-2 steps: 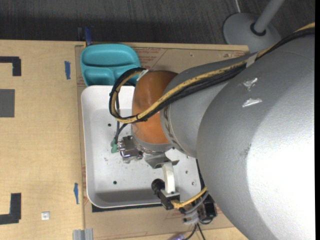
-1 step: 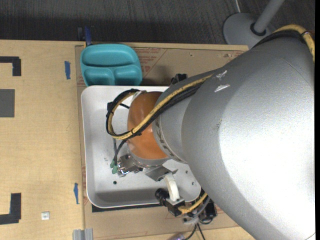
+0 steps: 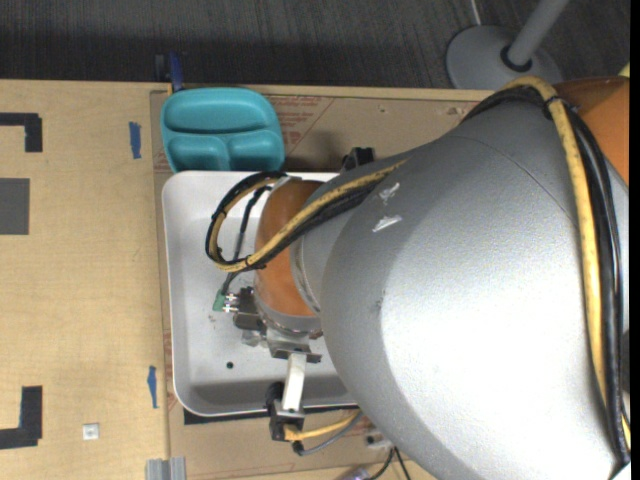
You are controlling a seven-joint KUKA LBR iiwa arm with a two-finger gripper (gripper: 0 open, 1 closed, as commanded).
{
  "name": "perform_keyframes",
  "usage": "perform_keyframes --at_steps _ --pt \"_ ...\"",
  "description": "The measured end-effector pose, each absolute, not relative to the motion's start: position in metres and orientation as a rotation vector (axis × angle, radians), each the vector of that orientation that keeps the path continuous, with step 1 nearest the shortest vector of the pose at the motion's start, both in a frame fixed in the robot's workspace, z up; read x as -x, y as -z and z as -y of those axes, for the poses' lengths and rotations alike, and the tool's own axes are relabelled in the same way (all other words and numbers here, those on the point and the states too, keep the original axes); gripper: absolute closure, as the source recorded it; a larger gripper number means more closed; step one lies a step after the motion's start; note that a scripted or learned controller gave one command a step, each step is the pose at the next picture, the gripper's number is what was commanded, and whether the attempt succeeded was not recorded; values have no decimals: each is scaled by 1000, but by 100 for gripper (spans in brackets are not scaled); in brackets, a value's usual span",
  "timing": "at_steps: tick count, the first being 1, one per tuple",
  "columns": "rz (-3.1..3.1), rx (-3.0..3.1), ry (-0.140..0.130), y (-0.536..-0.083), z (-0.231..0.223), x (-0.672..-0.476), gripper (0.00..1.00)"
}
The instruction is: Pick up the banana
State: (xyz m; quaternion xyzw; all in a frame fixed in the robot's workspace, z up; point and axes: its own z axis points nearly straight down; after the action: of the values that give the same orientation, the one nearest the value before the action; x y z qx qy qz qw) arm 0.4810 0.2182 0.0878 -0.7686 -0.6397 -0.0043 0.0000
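The gripper (image 3: 262, 330) is over the middle of the white bin (image 3: 192, 298), state indeterminable; the arm (image 3: 450, 298) covers the bin's right half, so the banana's position, bearing and long axis cannot be told.

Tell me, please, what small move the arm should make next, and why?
Probably raise the arm a little and draw it back to the right. It reaches over the white bin and covers most of it, so the banana is hidden and its place cannot be judged before any grasp.
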Motion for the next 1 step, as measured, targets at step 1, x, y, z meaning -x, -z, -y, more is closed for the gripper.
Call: perform_keyframes --at_steps 1 --pt "2012 2413 13 -97 -218 -481 100"
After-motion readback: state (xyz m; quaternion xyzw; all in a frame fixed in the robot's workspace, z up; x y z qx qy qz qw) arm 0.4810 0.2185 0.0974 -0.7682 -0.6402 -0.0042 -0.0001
